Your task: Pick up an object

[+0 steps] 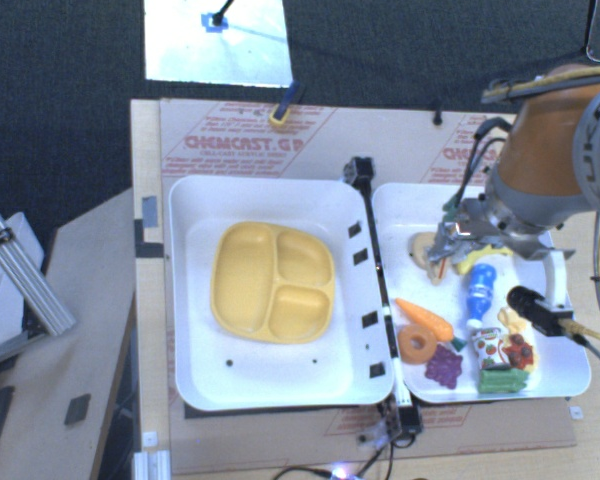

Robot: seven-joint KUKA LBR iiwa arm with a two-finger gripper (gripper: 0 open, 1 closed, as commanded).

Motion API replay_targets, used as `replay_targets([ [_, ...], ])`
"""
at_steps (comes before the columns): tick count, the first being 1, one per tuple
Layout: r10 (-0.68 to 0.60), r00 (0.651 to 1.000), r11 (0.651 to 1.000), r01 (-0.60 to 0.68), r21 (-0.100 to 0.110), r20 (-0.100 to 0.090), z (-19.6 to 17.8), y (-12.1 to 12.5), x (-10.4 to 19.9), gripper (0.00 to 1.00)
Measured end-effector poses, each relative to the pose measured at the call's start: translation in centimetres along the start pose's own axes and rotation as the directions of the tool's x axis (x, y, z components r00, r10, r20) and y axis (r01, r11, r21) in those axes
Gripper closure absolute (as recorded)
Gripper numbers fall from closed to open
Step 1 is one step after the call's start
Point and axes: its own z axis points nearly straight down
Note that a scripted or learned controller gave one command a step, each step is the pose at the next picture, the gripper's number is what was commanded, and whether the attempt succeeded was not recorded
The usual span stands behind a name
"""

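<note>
My gripper (442, 258) hangs low over the upper left part of the right bin (400, 208), below the orange-banded wrist (540, 153). Just to its left lies a small beige object (421, 247), touching or nearly touching the gripper tip. To the gripper's right are a yellow banana-like piece (470, 260) and a blue bottle (479, 290). Further forward lie an orange carrot (425, 317), a tan donut ring (417, 344), purple grapes (444, 366), a green item (503, 380) and a red-and-white pack (490, 348).
The left bin (195, 268) holds a yellow divided plate (273, 281). A black-clipped divider (372, 268) separates the two bins. A black arm part (535, 310) juts over the right bin's right side. A grey panel (218, 28) lies behind the bench.
</note>
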Motion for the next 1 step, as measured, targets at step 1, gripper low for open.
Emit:
replay_targets([
  [1,0.000,1.000,1.000,0.000,-0.001,0.000,0.40,0.76,-0.32,1.00],
])
